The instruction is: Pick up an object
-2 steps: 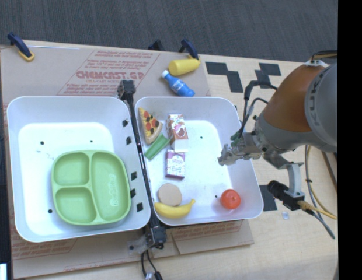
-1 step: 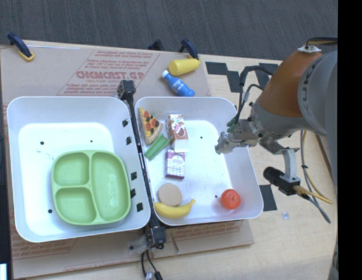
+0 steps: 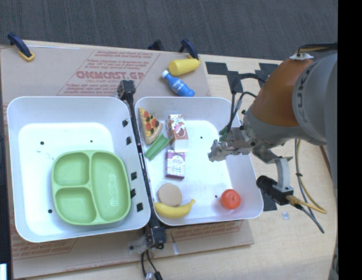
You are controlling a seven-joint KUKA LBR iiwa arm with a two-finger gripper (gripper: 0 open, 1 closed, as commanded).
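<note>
My gripper point(image 3: 218, 152) hangs over the right side of the right bin point(image 3: 242, 174), above bare white floor. Nothing shows between its tips. To its left lie a purple carton point(image 3: 176, 164) and a small red-and-white carton point(image 3: 178, 127). A pizza slice point(image 3: 149, 125) and a green stick point(image 3: 157, 147) lie against the bin's left wall. At the front of the bin lie a banana point(image 3: 174, 208), a tan round piece point(image 3: 169, 195) and a red tomato point(image 3: 230, 199).
The left bin point(image 3: 29, 127) holds a green divided plate point(image 3: 91, 186). Behind the bins, on cardboard, lie a yellow bottle point(image 3: 183, 66) and a blue bottle point(image 3: 178, 85). Black clips point(image 3: 126, 88) sit between the bins. Cables trail at the right.
</note>
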